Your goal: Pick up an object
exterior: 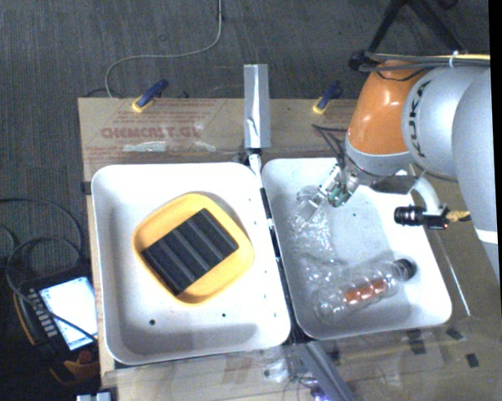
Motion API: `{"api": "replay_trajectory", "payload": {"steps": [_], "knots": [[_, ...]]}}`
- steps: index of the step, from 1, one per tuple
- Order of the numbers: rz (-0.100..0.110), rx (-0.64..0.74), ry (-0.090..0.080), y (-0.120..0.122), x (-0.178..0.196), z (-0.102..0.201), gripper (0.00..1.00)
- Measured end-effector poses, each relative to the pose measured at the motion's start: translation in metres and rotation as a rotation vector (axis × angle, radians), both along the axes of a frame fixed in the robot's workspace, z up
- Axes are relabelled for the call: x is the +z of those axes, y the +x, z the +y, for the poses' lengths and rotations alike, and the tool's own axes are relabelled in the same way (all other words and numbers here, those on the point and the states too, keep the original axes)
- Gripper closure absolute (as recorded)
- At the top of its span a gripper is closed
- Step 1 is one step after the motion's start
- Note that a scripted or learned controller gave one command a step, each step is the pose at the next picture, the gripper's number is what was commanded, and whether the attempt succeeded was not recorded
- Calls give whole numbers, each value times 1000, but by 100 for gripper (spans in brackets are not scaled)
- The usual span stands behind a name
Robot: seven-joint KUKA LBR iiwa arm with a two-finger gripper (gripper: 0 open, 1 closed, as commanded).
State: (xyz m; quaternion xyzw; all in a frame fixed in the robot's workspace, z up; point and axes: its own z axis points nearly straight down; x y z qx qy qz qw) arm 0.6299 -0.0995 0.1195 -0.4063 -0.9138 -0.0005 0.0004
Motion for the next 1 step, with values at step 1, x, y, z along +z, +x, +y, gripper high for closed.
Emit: {"api": "replay_trajectory", "payload": {"steps": [1], "knots": [[-8,54,-4,9,-16,-35,0]]}}
